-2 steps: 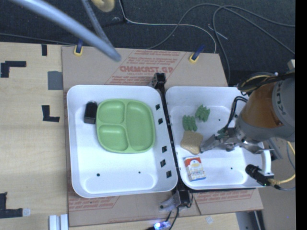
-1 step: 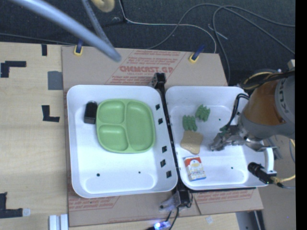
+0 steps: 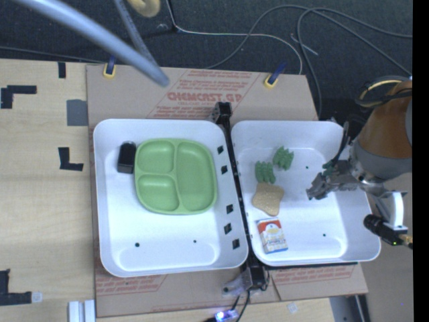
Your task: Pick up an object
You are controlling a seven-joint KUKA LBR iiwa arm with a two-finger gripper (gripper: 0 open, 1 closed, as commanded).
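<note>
End effector (image 3: pixel 320 186) is seen low over the right bin (image 3: pixel 348 243); its finger state cannot be told. Nearby, apart from it, green pieces (image 3: pixel 273 165), a tan slice (image 3: pixel 268 198) and a small carton (image 3: pixel 272 236) are spread. A green tray (image 3: pixel 175 176) is held by the left bin (image 3: pixel 110 180).

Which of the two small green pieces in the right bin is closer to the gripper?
The upper-right green piece, nearer the bin's back wall. The other green piece lies lower left of it, just above the tan slice, farther from the gripper.

Wooden bench (image 3: pixel 40 200) bears cardboard sheet (image 3: pixel 201 89); two white bins (image 3: pixel 110 247) side by side on cardboard.
</note>
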